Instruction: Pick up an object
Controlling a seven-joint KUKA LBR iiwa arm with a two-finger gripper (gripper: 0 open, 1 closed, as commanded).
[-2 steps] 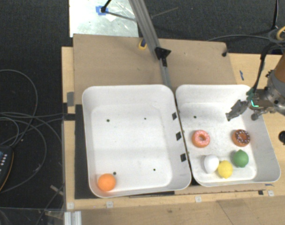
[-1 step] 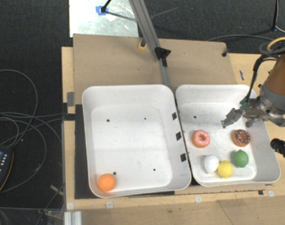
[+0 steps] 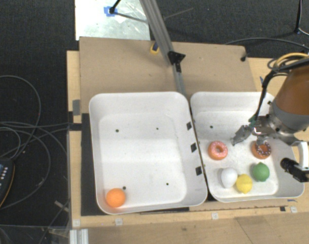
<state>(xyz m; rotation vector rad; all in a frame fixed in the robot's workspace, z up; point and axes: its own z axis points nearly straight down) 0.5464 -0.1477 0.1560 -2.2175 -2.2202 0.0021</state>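
Observation:
The right bin (image 3: 230, 103) holds a pink frosted donut (image 3: 218, 150), a chocolate sprinkled donut (image 3: 261, 149), a white ball (image 3: 228, 177), a yellow lemon (image 3: 244, 183) and a green lime (image 3: 260, 172). An orange ball (image 3: 115, 197) lies in the front left corner of the left bin (image 3: 139, 103). My gripper (image 3: 251, 136) hangs low over the right bin, between the two donuts and slightly behind them. It is open, with one grey finger (image 3: 240, 135) splayed toward the pink donut and nothing between the fingers.
The arm's orange band (image 3: 297, 93) and grey wrist reach in over the right bin's right side. A black part (image 3: 296, 169) sticks out near the bin's right rim. A slanted metal pole (image 3: 162, 29) crosses the bench behind the bins.

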